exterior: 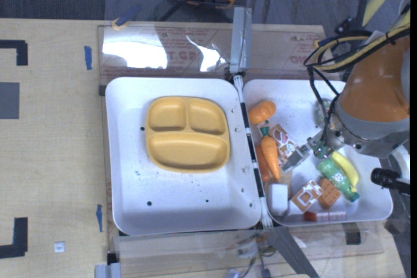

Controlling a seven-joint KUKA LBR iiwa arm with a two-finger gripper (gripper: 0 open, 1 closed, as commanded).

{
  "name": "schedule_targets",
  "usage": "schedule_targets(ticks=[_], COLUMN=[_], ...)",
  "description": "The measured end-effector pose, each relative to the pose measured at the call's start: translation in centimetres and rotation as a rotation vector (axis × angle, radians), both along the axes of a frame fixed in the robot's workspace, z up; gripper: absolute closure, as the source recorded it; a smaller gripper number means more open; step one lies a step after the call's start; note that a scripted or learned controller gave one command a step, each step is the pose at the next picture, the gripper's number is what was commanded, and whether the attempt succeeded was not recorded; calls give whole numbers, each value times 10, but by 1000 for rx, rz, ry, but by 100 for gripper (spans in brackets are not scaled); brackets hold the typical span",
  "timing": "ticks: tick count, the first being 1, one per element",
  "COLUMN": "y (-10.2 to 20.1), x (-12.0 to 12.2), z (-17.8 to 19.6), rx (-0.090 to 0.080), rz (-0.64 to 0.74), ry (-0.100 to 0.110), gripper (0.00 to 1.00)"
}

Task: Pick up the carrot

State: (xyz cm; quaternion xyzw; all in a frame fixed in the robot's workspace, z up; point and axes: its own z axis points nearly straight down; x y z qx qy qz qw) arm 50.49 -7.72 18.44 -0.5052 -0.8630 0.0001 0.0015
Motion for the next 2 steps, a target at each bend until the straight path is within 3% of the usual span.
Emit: schedule_targets(ticks=[1, 2], y=[-37, -29], x=[44, 128], z=[-90, -97], rx=[-1, -5], rz=[-240, -586], ry=[-2, 4], gripper=[0, 0])
